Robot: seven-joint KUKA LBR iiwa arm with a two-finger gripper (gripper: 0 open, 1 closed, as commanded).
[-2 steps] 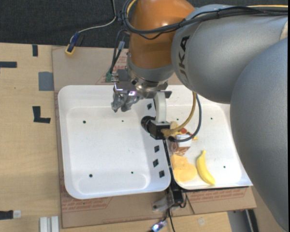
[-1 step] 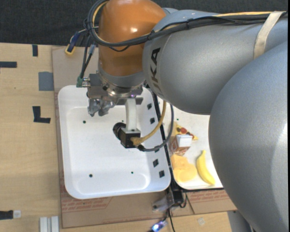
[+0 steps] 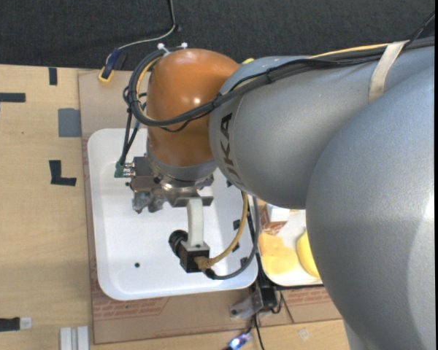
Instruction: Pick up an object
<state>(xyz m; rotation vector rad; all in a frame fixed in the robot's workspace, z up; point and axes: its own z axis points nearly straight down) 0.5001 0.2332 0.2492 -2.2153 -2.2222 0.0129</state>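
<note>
Left bin (image 3: 106,195): white, shallow, with one small dark speck (image 3: 136,264) on its floor, below and left of the gripper. Gripper (image 3: 155,195): over the left bin's middle, beneath the orange band (image 3: 182,100); spread or pressed together cannot be told. Right bin (image 3: 285,280): holds a yellow object (image 3: 281,254), lying right of the gripper and apart from it.

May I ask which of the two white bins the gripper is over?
The left-hand bin in the view; the gripper hangs above its floor. The other bin, holding yellow things, lies partly under the arm.
</note>
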